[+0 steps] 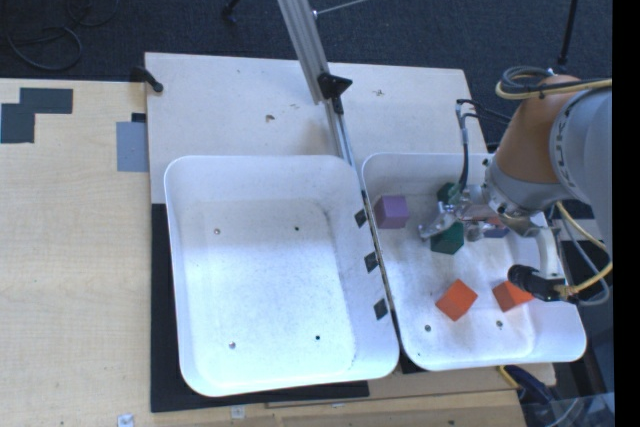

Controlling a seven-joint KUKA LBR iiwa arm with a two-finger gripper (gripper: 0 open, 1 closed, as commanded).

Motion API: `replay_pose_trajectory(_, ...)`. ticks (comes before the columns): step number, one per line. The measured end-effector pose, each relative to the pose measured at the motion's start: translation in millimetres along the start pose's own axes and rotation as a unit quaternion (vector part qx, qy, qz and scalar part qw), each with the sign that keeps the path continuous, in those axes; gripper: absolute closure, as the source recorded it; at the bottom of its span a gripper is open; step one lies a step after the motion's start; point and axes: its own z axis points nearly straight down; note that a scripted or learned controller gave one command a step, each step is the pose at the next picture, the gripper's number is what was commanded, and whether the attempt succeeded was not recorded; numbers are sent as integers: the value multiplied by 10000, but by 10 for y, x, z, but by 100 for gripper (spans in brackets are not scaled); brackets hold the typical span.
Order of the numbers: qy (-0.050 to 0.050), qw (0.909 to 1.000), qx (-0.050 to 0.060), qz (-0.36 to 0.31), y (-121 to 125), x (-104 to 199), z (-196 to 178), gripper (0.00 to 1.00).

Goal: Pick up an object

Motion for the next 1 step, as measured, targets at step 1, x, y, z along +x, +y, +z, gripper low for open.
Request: replay_pose_trajectory(1,-1,10000,30,-10,-22,-3,-105,100)
